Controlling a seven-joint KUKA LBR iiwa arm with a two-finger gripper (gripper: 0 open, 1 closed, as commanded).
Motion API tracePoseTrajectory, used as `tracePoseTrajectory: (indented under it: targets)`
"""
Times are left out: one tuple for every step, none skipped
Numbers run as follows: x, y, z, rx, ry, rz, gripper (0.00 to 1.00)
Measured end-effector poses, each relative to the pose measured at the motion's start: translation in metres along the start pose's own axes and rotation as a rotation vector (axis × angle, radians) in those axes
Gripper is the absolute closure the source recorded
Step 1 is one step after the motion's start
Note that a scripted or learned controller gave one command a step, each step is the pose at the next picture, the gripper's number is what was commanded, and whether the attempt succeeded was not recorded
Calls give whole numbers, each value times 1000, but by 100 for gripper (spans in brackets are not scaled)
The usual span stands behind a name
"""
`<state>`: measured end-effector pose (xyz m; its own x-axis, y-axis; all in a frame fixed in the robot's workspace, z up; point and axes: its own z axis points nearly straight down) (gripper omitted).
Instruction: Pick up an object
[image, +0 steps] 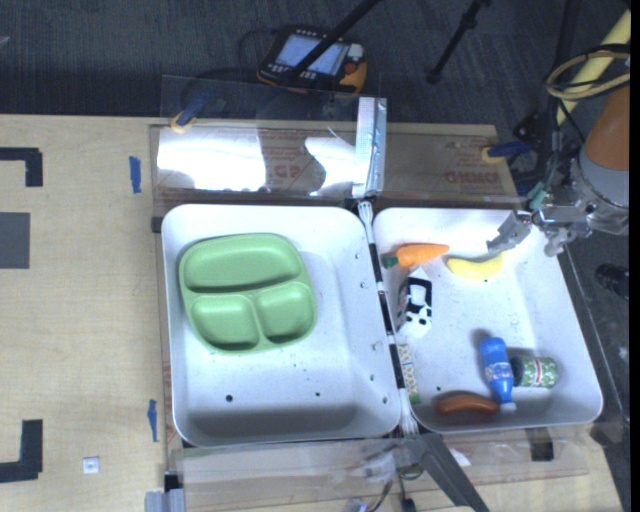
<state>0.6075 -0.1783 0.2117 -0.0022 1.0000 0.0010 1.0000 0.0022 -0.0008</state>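
The right bin (560, 300) holds several small objects. An orange carrot (420, 254) lies at its far left and a yellow banana (472, 265) sits just to the right of it. A black and white toy (415, 303) rests by the left wall. Near the front lie a blue bottle (496, 368), a green can (537, 371) and a brown sausage (466, 404). My gripper (512, 230) hangs over the bin's far right part, just above and to the right of the banana. Nothing shows held in it.
A green divided tray (248, 290) lies in the left bin (330, 400). A clear panel (370, 150) stands upright behind the two bins. The arm with its orange band (610, 140) comes in from the right edge.
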Motion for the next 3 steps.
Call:
tracePoseTrajectory:
  targets:
    - [-1,37,114,-8,-4,-155,0]
    - [31,44,126,-1,-1,-201,0]
    - [32,46,114,-7,-3,-203,100]
